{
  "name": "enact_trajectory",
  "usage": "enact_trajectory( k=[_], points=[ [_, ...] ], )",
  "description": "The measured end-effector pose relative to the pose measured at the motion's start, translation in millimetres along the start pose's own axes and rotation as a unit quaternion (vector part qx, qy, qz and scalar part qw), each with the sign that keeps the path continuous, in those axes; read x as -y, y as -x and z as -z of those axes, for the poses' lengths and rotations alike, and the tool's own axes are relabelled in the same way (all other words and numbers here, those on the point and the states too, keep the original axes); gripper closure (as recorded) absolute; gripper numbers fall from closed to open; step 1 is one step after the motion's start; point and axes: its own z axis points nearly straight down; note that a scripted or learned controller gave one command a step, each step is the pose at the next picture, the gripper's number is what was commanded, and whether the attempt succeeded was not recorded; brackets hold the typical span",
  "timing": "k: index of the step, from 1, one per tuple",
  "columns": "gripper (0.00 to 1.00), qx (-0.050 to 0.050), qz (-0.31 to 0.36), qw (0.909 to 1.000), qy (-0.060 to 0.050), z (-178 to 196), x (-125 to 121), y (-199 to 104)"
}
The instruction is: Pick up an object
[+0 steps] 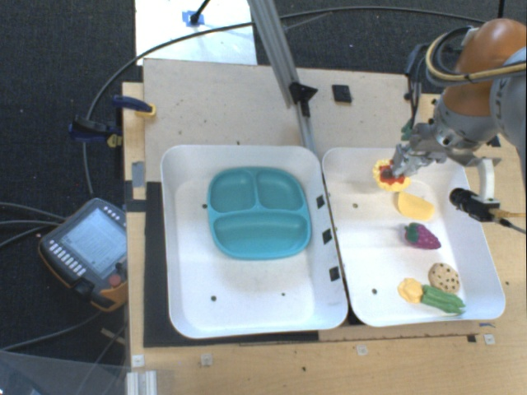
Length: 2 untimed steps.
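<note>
Reaching down, the hand (401,169) meets a red-and-yellow toy (387,175) (grip: cannot tell).

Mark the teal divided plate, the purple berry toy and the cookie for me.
teal divided plate (258,239): camera view, floor of its large lower compartment.
purple berry toy (422,236): camera view, middle of its body.
cookie (444,277): camera view, centre of its speckled top.

arm (486,72): grey metal w/ rounded orange band above wrist
cables: black loops round upper joint
gripper (401,168): small, grey, metallic, on grey wrist block
</note>
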Motion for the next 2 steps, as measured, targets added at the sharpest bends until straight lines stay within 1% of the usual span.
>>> enact_trajectory(
  k=[1,2],
  points=[
    [1.0,0.0,0.001,1.0,0.0,51,-2,0],
    [1.0,-0.001,0.001,1.0,-0.004,44,10,-50]
  ],
)
